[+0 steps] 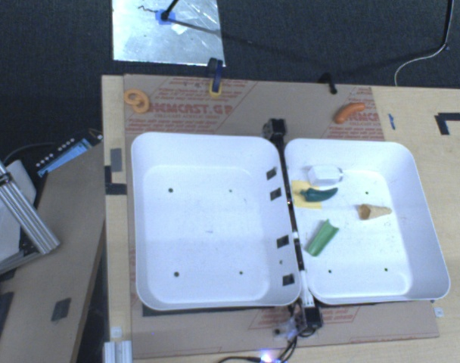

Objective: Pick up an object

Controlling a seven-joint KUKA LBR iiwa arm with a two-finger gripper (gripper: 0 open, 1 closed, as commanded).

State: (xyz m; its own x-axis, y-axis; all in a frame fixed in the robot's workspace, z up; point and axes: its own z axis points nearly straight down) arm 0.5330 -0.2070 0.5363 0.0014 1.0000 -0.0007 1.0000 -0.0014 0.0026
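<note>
The task has not started, in my judgement: all the objects lie on the floor of the right shallow white bin (423, 225) and nothing is lifted. About the hand, I cannot tell if it is open or closed, so the whole pick is left to do: approach, close, lift.

The candidate I would choose is the green flat oblong piece (321, 237). It lies in the left part of the right bin, near the divider between the bins, apart from the other things. Its long axis runs diagonal, from lower left to upper right in the camera view, and its upper end points toward the middle of the bin. I think a grasp across the short side will be the easiest.

Just above it lies a dark teal curved object like a pepper (318, 194), with its long axis nearly horizontal and the thin end to the right. It seems to rest partly on a small yellow piece (302, 187), touching it. Above these is a pale whitish object (324, 175), too faint to describe. To the right, a small tan wedge-shaped object (374, 212) points right.

The left shallow white bin (150, 225) stands just beside. Outside the bins, on the table (230, 104), I see an orange sausage-shaped object (349, 112) and an orange ring (137, 100).
</note>
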